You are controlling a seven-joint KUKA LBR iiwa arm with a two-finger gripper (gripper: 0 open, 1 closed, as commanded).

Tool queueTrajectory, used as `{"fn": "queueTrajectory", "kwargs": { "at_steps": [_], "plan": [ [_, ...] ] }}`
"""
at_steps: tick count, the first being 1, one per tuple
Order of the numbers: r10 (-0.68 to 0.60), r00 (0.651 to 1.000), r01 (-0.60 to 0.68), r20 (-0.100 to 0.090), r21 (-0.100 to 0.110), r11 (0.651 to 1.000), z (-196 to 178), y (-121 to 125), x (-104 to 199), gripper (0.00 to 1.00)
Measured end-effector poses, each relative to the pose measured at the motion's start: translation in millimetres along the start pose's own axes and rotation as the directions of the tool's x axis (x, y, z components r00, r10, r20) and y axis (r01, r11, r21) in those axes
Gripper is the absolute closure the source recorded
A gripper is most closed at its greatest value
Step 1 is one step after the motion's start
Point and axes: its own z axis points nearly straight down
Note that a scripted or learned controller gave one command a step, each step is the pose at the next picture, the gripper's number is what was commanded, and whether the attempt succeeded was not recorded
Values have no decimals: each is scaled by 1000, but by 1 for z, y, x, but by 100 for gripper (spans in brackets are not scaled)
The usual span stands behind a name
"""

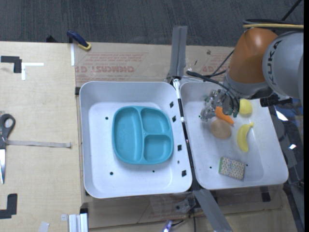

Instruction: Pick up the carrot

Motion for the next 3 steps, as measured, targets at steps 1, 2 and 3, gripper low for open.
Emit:
{"fn": "queueTrajectory", "kwargs": {
  "at_steps": [1, 2, 3],
  "plan": [
    [395, 919, -395, -5, 3, 919, 10, -71, 33, 100],
    [582, 813, -582, -4, 6, 813, -111, -84, 27, 100],
    [869, 495, -869, -3, 10, 495, 12, -42, 11, 100]
  ]
}}
